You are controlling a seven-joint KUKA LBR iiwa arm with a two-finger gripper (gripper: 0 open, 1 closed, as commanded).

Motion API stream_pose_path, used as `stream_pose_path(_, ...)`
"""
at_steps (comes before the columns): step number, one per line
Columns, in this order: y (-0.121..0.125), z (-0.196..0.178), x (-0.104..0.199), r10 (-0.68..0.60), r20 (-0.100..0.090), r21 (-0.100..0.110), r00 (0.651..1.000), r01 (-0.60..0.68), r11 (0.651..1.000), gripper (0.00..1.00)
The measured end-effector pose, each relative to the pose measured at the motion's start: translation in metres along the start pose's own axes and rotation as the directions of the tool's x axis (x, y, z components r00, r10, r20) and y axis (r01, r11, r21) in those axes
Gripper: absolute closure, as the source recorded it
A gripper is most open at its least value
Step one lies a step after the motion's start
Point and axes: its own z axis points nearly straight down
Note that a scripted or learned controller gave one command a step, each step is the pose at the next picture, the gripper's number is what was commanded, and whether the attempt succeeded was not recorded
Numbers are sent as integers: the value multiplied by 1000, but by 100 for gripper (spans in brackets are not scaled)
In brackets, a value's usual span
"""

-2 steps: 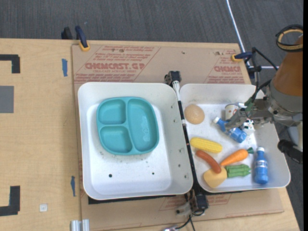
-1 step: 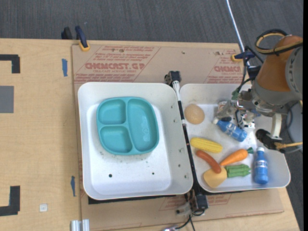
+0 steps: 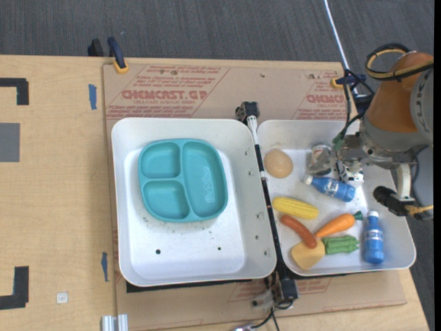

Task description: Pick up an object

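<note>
Jaws [image 3: 335,165] blurred over blue bottle [image 3: 333,188] — grip unclear

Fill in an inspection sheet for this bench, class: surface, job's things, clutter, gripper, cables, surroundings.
Surface: cardboard sheet under two white bins.
Job's things: right bin holds an egg, corn, carrot, two blue bottles and other toys.
Clutter: left bin holds a teal divided plate.
Gripper: gripper low over the right bin, near the smaller bottle.
Cables: white cable crossing above the arm.
Surroundings: grey carpet; blue clamps.
</note>
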Motion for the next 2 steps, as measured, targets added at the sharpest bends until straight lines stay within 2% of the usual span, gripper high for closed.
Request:
stream_pose_path(1,12,3,-1,-290,2,-11,957,290,957,0)
stream_pose_path(2,11,-6,-1,-289,-1,-5,957,289,957,100)
